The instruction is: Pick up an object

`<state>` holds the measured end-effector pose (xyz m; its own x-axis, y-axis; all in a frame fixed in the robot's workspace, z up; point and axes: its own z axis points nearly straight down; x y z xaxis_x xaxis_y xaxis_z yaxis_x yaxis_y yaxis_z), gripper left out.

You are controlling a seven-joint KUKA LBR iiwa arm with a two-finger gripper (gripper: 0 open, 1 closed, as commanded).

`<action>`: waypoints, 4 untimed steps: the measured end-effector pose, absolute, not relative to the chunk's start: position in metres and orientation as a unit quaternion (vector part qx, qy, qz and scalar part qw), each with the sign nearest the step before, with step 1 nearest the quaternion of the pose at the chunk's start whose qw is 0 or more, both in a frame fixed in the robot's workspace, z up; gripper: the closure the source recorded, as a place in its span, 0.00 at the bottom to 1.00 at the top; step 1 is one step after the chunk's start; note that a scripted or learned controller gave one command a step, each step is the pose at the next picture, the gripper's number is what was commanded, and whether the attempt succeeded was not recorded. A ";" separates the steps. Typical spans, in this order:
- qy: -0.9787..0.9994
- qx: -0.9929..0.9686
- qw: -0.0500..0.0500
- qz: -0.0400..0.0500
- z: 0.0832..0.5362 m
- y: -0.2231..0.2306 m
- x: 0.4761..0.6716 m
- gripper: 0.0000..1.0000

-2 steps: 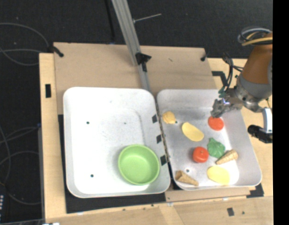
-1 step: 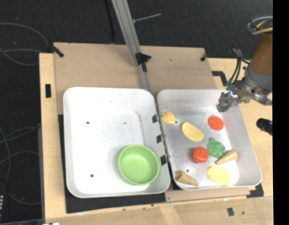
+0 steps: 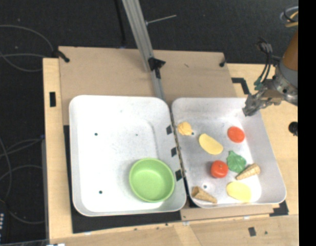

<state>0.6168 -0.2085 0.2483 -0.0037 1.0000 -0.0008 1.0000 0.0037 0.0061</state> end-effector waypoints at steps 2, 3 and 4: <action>0.710 0.705 0.000 0.001 0.250 -0.110 0.591 1.00; 0.710 0.704 -0.001 0.001 0.255 -0.051 0.585 1.00; 0.710 0.704 -0.001 0.001 0.249 0.010 0.573 1.00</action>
